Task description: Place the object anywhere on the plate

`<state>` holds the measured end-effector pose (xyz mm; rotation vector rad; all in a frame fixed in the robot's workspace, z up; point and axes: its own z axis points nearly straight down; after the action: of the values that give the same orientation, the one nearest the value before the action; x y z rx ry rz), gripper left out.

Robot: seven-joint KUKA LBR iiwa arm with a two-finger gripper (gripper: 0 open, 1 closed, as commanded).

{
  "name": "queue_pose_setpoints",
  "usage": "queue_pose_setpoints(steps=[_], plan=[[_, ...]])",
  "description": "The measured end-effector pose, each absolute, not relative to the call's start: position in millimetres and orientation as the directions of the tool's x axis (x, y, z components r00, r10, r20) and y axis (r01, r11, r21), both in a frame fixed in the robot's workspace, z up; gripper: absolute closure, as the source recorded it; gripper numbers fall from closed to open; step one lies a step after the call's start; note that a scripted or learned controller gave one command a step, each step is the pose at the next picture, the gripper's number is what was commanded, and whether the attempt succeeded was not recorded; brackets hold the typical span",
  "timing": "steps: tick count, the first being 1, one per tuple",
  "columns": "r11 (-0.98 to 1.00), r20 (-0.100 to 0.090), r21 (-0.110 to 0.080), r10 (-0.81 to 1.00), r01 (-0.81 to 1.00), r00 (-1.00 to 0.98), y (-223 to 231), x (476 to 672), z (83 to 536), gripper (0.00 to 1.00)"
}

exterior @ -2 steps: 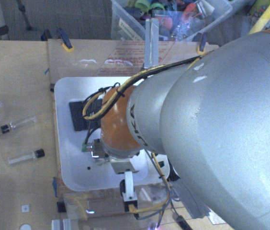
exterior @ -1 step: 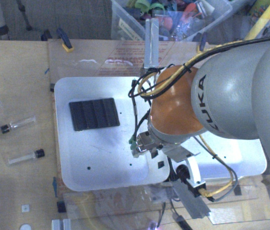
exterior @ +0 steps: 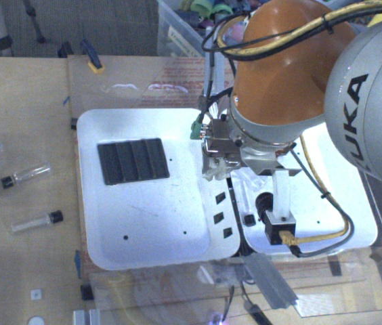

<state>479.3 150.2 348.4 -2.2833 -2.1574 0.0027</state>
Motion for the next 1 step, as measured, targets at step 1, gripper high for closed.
queue_pose_setpoints(steps=[1], plan=[[-0.571,-0.005,-0.004,0.821,0.821,0.571,204.8,478.4,294.4,1.0]])
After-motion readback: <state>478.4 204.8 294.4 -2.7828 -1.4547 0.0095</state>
